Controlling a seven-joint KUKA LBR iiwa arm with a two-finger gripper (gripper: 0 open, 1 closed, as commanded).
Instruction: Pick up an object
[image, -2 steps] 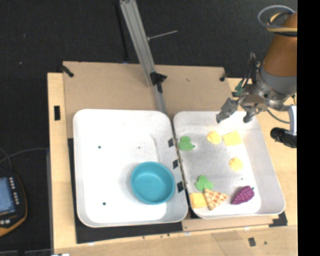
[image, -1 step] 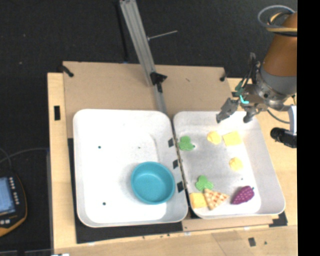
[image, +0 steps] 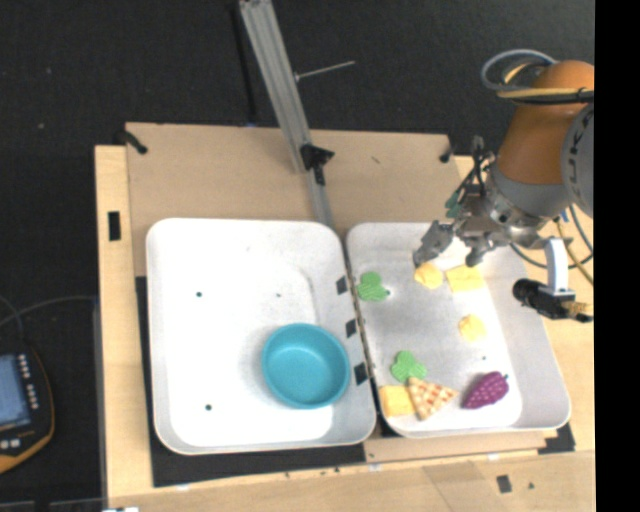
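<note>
A dark floor surrounds a pale wooden bench (image: 250, 170) that carries two shallow white bins side by side. A slanted grey metal post (image: 285, 95) crosses the upper part of the view and ends near the seam between the bins.

The arm (image: 540, 130), with its orange band, reaches in from the right, and the gripper (image: 452, 250) hangs over the far end of the right bin (image: 530, 370). Its two dark fingers (image: 436, 240) stand apart, with a gap between them and nothing clamped in it.

Just below the gripper, almost at the fingertips, lie a rounded yellow piece (image: 429, 276) and, beside it to the right, a flat yellow block (image: 465, 279); whether the fingers touch either cannot be told. Down and to the left of the gripper, near the bin's left wall, sits a green leafy toy (image: 373, 289). Further below the gripper, toward the middle of the bin, is a small yellow lump (image: 472, 326). Well below it, at the near end of the bin, a cluster lies together: a green sprig (image: 406, 365), a yellow cube (image: 396, 402), a pizza slice (image: 432, 397) touching the cube, and a purple bunch of grapes (image: 485, 390) just to the right of the slice.

Far to the left of the gripper and lower, the left bin (image: 220, 260) holds a blue bowl (image: 305, 365), upright, near its right-hand near corner. A black and orange handheld device (image: 20, 400) lies at the left edge, off the bench.
</note>
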